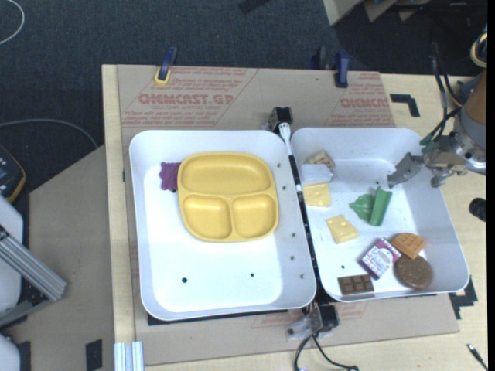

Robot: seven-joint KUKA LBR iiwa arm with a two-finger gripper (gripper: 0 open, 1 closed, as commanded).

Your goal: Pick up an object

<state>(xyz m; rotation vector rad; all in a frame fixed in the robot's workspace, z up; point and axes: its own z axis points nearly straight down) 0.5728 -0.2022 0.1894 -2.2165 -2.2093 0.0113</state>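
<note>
My gripper [418, 178] hangs over the right side of the right bin [456, 246], its two fingers spread open with nothing between them. One fingertip [394, 178] points toward a green toy vegetable [371, 206] lying just to its lower left, apart from it. Other toy foods lie in this bin: two yellow cheese pieces [317, 195] [341, 229], a pale block [315, 174], a tan bread piece [319, 160], a pink packet [380, 257], an orange cookie [408, 244], a brown round patty [414, 272] and a chocolate bar [356, 284].
The left bin [155, 269] holds a yellow divided plate [228, 194] with a purple item [168, 175] tucked against its left edge. The bins meet at a raised rim [300, 215]. Cables and clamps border the cardboard-covered bench [232, 91].
</note>
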